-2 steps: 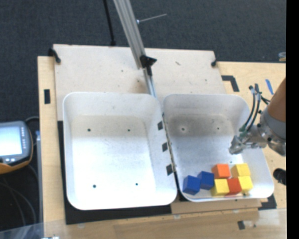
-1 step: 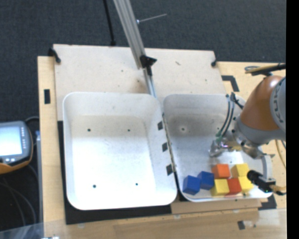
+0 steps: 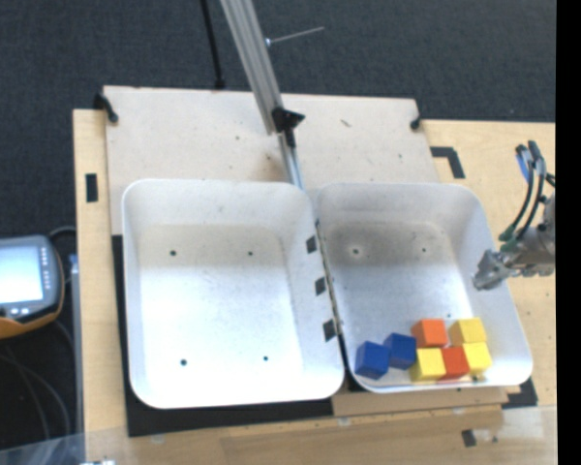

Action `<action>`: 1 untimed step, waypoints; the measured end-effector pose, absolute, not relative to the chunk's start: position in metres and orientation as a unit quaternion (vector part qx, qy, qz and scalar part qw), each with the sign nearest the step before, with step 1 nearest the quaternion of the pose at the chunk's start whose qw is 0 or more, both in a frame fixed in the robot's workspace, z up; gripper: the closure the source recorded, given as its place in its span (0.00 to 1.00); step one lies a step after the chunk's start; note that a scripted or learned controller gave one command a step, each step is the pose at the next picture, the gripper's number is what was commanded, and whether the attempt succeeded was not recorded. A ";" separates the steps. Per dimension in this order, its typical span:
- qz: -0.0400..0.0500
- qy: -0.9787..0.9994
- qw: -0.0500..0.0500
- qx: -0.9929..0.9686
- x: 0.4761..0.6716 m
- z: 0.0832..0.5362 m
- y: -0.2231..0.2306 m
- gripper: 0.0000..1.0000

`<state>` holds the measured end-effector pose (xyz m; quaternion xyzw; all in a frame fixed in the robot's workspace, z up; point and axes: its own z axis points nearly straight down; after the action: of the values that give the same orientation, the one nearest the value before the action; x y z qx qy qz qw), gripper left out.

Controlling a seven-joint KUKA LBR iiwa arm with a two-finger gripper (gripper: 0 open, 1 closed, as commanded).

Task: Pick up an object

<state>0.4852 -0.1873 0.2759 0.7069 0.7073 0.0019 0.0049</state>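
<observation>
camera view: two shallow white bins sit side by side on a pale wooden bench (image 3: pixel 92 260), filling the middle of the frame. the left bin (image 3: pixel 136 289) takes the centre-left; its floor shows a few small dark dots and a faint grey speckling. the right bin (image 3: pixel 484 226) takes the centre-right, with a darker smudged patch on its floor toward the upper part.

the blocks are all gathered in the lower right corner of the right bin, packed close together. two blue blocks (image 3: pixel 385 354) lie at the left of the cluster, touching each other. just to their right are an orange block (image 3: pixel 430 332) at the top, a yellow block (image 3: pixel 429 363) below it, a red block (image 3: pixel 454 360) beside that, and two more yellow blocks (image 3: pixel 473 345) at the right end, against the bin's wall.

the gripper (image 3: pixel 494 271) enters at the right edge of the frame, at mid-height, over the right rim of the right bin. it sits above and to the right of the block cluster, apart from it, with cables looping up behind it. whether the claw is open or closed cannot be told from here; nothing is visibly between it.

a slanted metal pole (image 3: pixel 257 61) runs from the top centre down to the gap between the bins. a small screen device (image 3: pixel 17 279) sits at the left edge of the frame.
</observation>
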 end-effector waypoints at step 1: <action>0.003 0.709 0.005 0.705 0.489 0.341 -0.158 1.00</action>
<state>0.4892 -0.1580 0.3411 0.7049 0.7093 0.0028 0.0048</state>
